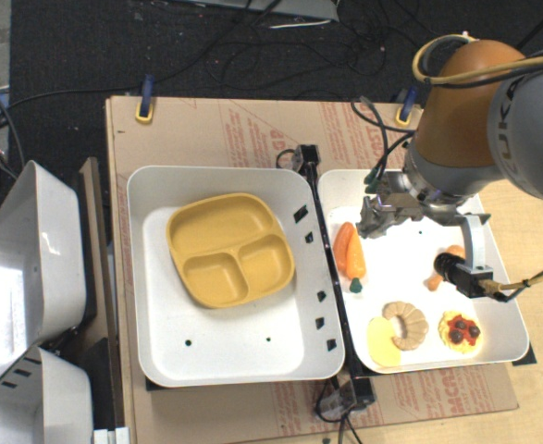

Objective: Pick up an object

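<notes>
Camera view, from my seat: far left of the claw [379, 218], one matte yellow three-compartment plate [230, 249] lies in the left bin [151, 340]. Just left of and below the claw, one smooth tapered orange carrot [349, 251] lies in the right bin [410, 252], untouched. Further below sit one ridged tan croissant [405, 324] and one red-berried tart [460, 331]. I cannot tell how wide the claw stands; nothing visible in it.
</notes>
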`<control>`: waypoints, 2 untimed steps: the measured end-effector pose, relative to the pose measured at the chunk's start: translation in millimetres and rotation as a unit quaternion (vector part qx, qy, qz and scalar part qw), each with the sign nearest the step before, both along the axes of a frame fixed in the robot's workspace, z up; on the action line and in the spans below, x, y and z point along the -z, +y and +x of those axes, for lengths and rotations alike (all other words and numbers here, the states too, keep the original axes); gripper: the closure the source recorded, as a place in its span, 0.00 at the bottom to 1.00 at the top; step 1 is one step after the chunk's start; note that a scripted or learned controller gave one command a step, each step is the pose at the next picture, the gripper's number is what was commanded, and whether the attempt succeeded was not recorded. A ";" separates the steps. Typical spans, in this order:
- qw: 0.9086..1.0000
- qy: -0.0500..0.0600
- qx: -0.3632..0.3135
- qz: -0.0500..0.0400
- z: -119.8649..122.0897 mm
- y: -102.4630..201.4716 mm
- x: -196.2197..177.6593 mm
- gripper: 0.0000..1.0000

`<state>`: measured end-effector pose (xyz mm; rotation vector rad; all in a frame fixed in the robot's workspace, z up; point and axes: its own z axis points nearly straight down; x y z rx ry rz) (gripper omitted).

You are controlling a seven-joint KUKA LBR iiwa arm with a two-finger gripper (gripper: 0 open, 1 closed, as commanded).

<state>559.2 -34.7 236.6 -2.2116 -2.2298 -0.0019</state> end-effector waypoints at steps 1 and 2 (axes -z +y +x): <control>1.000 -0.001 -0.001 0.000 13.3 58.2 -8.0 1.00; 1.000 0.000 0.000 0.000 21.3 110.0 6.1 1.00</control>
